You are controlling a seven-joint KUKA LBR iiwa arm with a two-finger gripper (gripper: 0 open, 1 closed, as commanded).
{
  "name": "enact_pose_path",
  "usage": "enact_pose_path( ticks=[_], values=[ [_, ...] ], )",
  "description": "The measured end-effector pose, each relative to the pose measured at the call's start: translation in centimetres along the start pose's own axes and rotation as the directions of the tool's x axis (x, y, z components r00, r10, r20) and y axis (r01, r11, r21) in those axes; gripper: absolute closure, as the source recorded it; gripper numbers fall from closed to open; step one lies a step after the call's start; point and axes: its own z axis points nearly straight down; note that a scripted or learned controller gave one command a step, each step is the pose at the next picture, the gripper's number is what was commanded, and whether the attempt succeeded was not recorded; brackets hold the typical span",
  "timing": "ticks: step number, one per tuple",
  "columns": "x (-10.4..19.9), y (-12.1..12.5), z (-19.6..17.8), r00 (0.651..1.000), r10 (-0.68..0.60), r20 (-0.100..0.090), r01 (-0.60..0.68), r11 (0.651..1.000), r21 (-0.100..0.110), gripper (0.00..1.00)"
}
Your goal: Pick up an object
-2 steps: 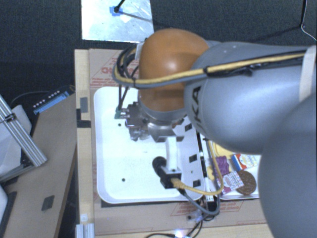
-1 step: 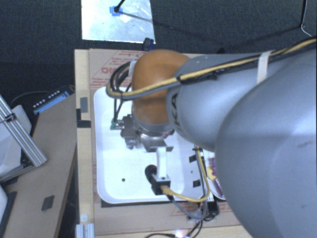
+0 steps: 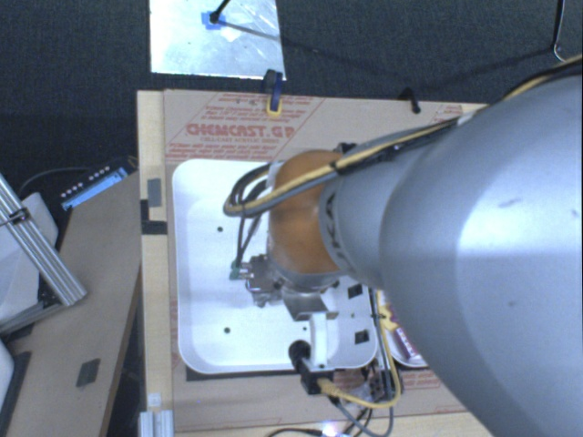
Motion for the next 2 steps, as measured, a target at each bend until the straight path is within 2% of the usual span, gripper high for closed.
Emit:
enact_pose_path(
  ticks=[1,2],
  values=[
    [4.0,1.1,5.1,1.0,-0.008,-0.004,0.008,1.0,-0.007,1.0],
    [1.7,3.6,0.7,1.0,-0.002,-0.004,0.002,1.0,-0.011,1.0]
  ],
)
